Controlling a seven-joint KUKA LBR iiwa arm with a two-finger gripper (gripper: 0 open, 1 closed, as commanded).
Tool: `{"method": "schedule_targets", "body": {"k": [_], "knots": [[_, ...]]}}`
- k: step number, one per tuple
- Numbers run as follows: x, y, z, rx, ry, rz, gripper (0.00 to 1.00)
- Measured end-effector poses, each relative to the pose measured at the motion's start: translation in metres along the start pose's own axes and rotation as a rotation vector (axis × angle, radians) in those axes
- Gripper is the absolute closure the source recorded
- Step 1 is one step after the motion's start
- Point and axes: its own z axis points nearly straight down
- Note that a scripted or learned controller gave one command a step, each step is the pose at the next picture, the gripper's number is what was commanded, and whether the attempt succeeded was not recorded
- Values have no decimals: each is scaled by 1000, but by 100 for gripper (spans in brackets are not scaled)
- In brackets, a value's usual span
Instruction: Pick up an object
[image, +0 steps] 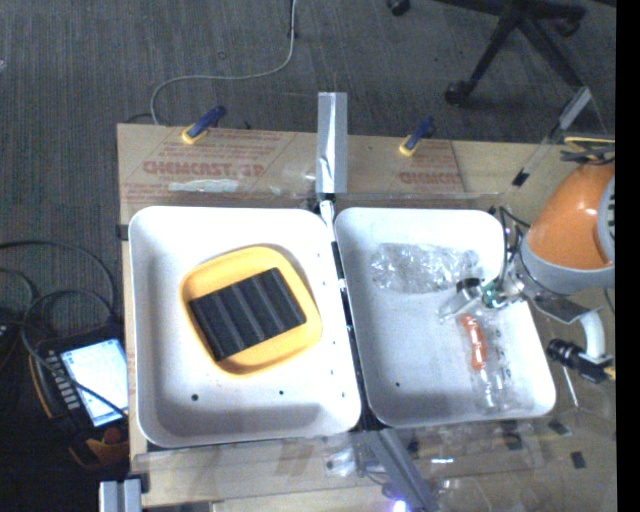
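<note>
I count two shallow white bins side by side on the tabletop (140, 170), both smooth moulded plastic with rounded corners; the left bin (160, 400) carries one thing, a yellow rounded-square pad (205, 285) with a black ribbed panel (247, 312) set into its top, lying tilted near the bin's middle; the panel has four raised ridges as far as I can make out.

The right bin (400, 380) carries two things that I can tell apart; a crumpled clear plastic bag (415, 265), glossy and wrinkled, lies toward the bin's far edge; a clear, elongated plastic packet (485, 360) with an orange piece inside runs along the right edge toward the near right corner.

The arm's orange band (565, 225) sits over the bin's right edge; my hand (478, 292) is low near that edge, between the bag and the packet's upper end; I cannot tell whether it is open or closed, nor whether it touches either one.

The tabletop is a brown sheet printed in red with what looks like "CHEMCAST"; two blue-and-yellow clamps (203, 124) grip its far edge; one grey metal bar (331, 150) stands between the bins at the far edge.
</note>
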Motion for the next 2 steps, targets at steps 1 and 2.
{"method": "schedule_targets", "body": {"k": [1,2], "knots": [[0,0,0,0,0,0,0],[-13,31,18,40,29,13,0]]}}
